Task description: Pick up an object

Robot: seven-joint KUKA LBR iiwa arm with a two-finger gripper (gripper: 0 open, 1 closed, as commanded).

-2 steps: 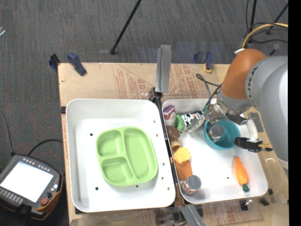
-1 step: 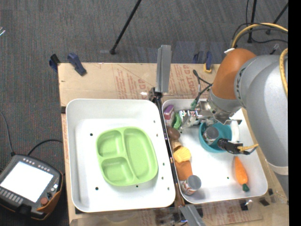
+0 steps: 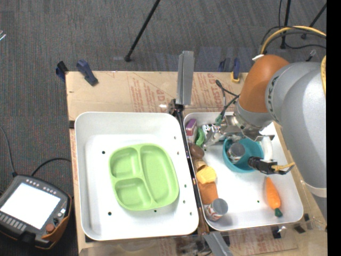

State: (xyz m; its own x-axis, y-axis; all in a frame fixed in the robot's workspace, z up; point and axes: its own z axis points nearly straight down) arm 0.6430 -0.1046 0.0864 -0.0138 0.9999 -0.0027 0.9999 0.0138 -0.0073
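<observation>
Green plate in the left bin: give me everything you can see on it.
The green plate is light green, plastic-looking, a rounded rectangle with three compartments: two smaller on its left, one long on its right. It lies flat, face up, slightly rotated, about mid-floor of the left bin. Its compartments hold nothing; only the bin floor touches it.

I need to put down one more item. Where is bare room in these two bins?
Left bin: bare floor all around the green plate. Right bin: a patch between the can and carrot. Its left side and the teal bowl area are crowded.
</observation>
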